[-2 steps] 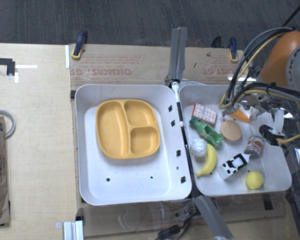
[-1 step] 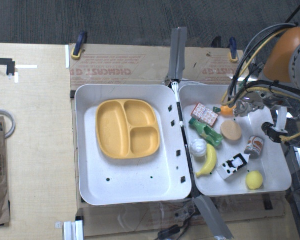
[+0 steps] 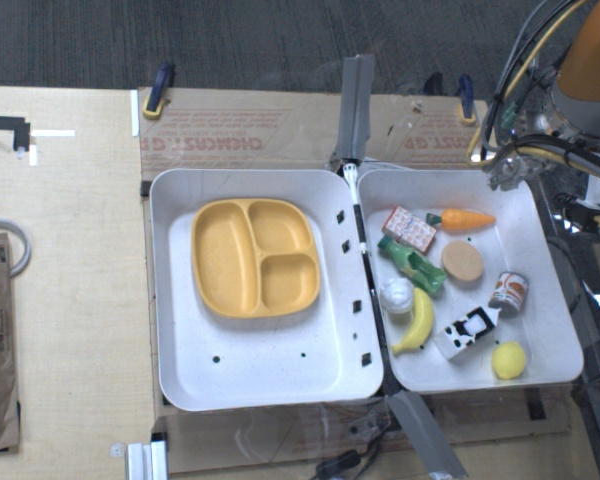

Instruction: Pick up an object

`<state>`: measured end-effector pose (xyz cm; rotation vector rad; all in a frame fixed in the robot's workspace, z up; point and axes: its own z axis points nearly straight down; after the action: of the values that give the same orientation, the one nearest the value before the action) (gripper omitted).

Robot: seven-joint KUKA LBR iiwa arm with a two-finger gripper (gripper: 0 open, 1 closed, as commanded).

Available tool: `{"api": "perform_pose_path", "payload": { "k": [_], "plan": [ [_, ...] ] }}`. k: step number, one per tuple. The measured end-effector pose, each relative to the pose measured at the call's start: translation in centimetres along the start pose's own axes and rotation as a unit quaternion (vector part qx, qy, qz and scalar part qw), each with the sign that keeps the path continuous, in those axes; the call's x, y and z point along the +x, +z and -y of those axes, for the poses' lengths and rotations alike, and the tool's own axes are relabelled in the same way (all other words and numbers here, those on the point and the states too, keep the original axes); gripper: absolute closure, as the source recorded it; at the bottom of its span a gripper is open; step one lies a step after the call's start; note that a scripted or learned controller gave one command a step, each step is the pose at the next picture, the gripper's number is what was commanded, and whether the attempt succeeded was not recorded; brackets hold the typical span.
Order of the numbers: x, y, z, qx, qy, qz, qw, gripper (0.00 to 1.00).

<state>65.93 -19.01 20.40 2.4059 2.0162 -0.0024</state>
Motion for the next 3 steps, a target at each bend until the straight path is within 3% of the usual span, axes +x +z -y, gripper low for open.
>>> {"api": "perform_pose_path", "payload": {
  "k": [1,2,3],
  "plan": [
    [0.0,0.1,0.0,0.001,0.0,0.0,1.0,0.0],
    [-2.4,11.2,4.3,0.0,-0.049,-0.004,0.9988,0.0],
    [0.5,11.9,1.3,0.025,0.15,0.004,0.9883,0.0]
  ]
}}
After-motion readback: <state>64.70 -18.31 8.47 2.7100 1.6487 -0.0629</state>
